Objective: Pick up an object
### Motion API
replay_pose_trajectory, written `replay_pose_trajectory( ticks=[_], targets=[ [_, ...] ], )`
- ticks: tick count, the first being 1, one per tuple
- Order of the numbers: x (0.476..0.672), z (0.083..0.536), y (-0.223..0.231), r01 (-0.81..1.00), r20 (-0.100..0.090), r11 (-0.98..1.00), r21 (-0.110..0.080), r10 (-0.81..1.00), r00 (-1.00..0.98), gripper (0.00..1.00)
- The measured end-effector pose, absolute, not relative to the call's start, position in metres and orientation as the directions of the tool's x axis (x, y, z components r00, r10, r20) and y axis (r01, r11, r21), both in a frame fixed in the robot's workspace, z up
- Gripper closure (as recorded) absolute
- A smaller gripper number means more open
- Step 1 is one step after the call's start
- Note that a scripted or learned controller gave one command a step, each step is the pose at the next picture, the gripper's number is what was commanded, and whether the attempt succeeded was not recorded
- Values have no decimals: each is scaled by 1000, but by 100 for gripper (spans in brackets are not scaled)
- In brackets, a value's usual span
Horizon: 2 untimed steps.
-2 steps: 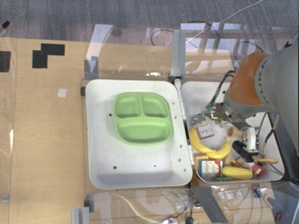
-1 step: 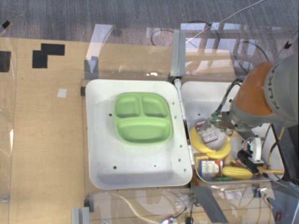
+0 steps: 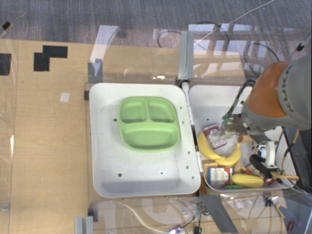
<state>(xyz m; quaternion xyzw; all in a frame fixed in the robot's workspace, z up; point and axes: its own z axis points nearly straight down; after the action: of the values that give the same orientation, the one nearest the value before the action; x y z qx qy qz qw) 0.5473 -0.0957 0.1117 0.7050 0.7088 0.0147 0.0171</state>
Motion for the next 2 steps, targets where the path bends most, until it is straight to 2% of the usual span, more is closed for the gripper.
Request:
replay_pose_trajectory(
  ticks=[1, 2],
  targets=[
    [547, 111, -96, 999, -3, 5, 44, 1000, -5, 0],
    [567, 96, -84, 999, -3, 36, 23, 999, -36, 0]
  ],
)
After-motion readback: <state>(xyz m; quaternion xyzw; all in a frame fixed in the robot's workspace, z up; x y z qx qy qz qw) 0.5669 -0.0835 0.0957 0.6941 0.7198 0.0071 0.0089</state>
